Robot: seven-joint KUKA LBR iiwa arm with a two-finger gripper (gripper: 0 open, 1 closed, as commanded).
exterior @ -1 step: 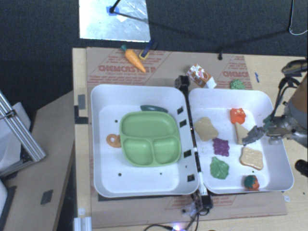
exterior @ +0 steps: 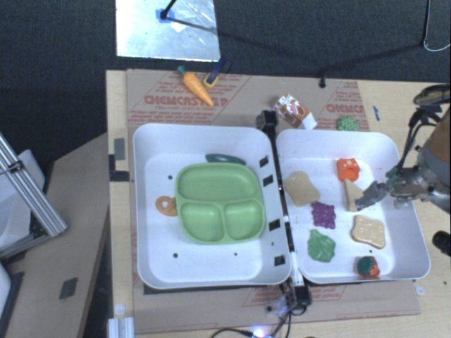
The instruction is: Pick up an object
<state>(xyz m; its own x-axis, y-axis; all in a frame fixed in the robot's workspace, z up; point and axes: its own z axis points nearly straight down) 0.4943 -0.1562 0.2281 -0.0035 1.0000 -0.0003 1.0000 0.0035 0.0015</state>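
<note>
Two white bins sit side by side on the bench; left bin [exterior: 151,189] has a green divided tray [exterior: 218,203] in the middle, a small orange ring [exterior: 166,205] just left of the tray, and a dark green piece [exterior: 225,158] poking out behind the tray's far edge. Right bin [exterior: 405,210] holds the toy food: tan bread-shaped piece [exterior: 301,187] near the left wall, purple grapes [exterior: 323,214] just right and below it, green leafy piece [exterior: 320,246] near the front, orange-red pepper-like item [exterior: 347,168] toward the back, tan wedge [exterior: 351,193] right under it, toast slice [exterior: 368,231] further front, and a red and green strawberry-like item [exterior: 366,266] at the front right. Gripper [exterior: 368,197] comes in from the right, low over the right bin, dark tip right beside the tan wedge and just above the toast slice; contact unclear, nothing seen between the fingers, cannot tell if they are apart or together from this angle. Arm body [exterior: 433,167] sits over the bin's right rim. Outside the bins, on the cardboard behind: carrot [exterior: 196,86], small red and white carton [exterior: 294,111], green lump [exterior: 347,123] near the back right corner
</note>
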